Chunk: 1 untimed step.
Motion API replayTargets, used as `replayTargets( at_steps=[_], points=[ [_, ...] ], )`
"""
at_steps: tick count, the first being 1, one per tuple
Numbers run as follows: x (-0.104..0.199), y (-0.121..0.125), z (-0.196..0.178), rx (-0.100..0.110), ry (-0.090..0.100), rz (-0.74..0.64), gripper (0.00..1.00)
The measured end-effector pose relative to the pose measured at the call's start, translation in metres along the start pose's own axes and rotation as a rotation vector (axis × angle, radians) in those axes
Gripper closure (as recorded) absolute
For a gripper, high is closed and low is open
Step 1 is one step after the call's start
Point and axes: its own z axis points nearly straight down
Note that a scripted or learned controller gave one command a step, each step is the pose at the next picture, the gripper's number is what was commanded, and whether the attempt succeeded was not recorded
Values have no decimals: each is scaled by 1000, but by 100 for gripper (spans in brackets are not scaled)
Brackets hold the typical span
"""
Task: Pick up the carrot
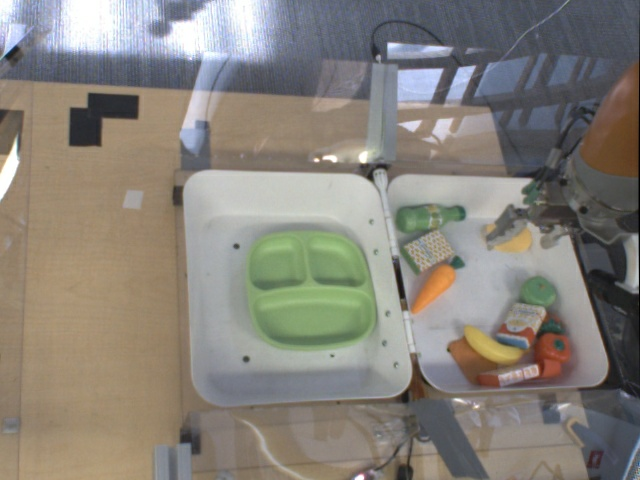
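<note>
The carrot (pixel 434 287) is a small orange toy cone with a green stub at its thick end; it lies tilted in the right bin (pixel 480 193), its thick end up toward a speckled cracker-like block (pixel 427 250) and its tip pointing down-left toward the wall between the two bins. It touches nothing but the block beside its top and the white floor. Above it lies a green bottle (pixel 428 216) on its side. The gripper (pixel 520 224) hangs over the upper right part of the same bin, well apart from the carrot, with its grey fingers (pixel 500 227) spread somewhat and nothing clamped between them; a yellow wedge-shaped piece (pixel 516 239) sits just under and beside the fingertips, but whether they touch it cannot be told. Lower right in that bin sits a cluster: a green round piece (pixel 538 291), a small carton (pixel 522 320), a banana (pixel 492 344), a red tomato (pixel 554 348) and a red tube (pixel 518 374). The left bin (pixel 215 298) holds a green divided plate (pixel 258 268) lying flat near its middle.
</note>
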Motion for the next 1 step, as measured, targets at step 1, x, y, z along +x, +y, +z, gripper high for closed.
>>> replayTargets(
  at_steps=[1],
  points=[
    [43,-14,115,-3,0,-33,0]
  ],
)
